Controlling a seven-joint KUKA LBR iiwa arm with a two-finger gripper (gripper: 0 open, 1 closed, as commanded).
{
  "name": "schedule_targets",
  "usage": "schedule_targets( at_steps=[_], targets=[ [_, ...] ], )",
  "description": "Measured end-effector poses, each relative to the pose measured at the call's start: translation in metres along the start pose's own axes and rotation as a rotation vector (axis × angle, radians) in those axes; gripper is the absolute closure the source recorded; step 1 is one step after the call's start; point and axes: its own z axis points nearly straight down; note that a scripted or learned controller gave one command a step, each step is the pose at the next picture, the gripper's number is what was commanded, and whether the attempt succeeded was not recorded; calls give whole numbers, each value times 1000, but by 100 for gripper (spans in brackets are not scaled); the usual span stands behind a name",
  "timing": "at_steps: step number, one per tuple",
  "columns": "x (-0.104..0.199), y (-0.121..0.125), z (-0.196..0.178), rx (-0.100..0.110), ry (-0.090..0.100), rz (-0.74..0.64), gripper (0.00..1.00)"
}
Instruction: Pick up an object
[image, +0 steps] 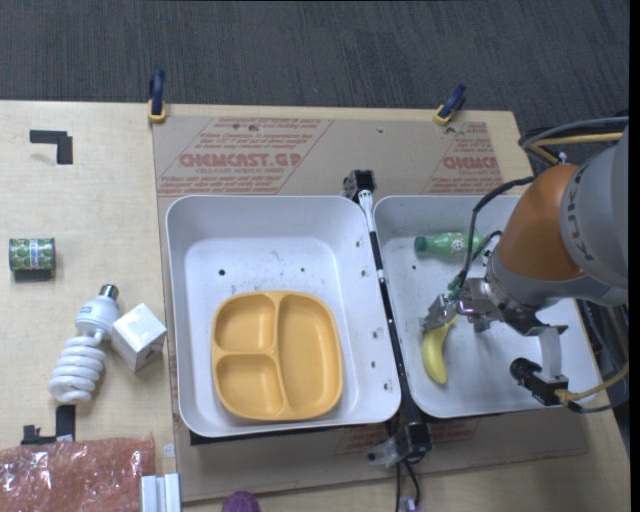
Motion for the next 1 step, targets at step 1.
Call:
schedule_targets(
  at_steps=[1],
  targets=[
    [0,1,-10,-2,-1,0,100]
  ],
)
